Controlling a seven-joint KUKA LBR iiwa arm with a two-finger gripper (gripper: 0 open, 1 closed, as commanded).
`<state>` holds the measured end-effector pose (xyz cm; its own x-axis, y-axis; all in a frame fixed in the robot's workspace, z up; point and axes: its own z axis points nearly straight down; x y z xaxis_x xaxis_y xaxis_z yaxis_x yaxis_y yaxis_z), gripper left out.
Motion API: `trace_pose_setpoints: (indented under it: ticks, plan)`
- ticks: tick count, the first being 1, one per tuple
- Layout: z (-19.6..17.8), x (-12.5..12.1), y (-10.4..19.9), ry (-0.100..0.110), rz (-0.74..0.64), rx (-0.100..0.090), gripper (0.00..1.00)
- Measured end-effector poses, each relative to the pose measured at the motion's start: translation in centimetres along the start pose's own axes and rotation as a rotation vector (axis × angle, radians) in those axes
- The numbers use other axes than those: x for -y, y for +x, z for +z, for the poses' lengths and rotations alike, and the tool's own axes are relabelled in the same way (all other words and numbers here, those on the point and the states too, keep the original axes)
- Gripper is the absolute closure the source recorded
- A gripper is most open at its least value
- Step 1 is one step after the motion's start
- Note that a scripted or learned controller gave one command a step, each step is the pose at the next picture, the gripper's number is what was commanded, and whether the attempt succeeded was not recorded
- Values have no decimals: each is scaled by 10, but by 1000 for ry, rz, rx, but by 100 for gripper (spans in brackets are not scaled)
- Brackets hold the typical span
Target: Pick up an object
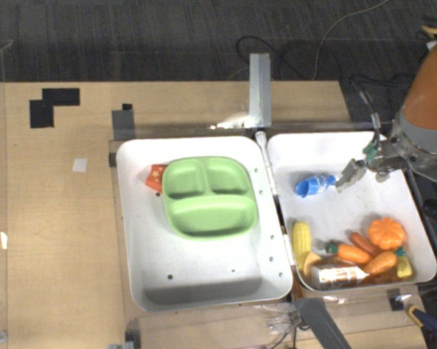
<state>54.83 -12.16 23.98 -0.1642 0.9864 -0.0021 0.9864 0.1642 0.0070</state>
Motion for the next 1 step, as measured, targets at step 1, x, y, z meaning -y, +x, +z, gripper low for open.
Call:
trace_pose_setpoints:
  ticks: [1]
  plan:
    - [31,-62,21,2,64,-1,0]
